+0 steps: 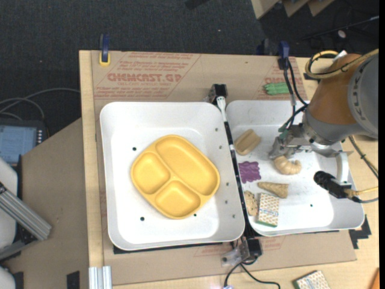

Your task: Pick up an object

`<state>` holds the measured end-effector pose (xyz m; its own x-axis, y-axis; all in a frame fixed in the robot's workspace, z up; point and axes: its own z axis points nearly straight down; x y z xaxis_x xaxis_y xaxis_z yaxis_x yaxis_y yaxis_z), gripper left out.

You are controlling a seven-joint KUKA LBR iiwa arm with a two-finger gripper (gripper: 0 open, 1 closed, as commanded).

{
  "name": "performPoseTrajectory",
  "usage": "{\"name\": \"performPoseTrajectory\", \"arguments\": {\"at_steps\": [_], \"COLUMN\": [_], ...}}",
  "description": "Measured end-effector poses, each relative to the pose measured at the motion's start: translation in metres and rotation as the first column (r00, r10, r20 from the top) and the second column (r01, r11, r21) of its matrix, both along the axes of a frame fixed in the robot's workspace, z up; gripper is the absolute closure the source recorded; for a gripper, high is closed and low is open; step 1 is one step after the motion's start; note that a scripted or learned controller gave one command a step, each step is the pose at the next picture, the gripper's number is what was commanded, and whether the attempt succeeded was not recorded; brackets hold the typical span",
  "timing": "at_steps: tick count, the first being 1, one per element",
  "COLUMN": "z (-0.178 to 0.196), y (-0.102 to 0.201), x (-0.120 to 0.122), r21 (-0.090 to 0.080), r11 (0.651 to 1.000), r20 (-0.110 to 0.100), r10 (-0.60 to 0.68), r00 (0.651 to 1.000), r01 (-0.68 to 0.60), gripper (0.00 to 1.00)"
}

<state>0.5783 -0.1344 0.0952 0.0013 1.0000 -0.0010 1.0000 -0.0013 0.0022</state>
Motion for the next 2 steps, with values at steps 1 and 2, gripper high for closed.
{"name": "performPoseTrajectory", "arguments": {"at_steps": [1,2], "z": [0.096,0.098], "y": [0.072,0.12], "x": [0.063,0.016], "r21": [0.001,0.002], "r11": [1.0,1.0], "r20": [0.012,-0.007], "r10": [0.01,0.003], "r00": [1.0,1.0], "r01": [-0.01,-0.003], "gripper": [1.0,1.0]}}
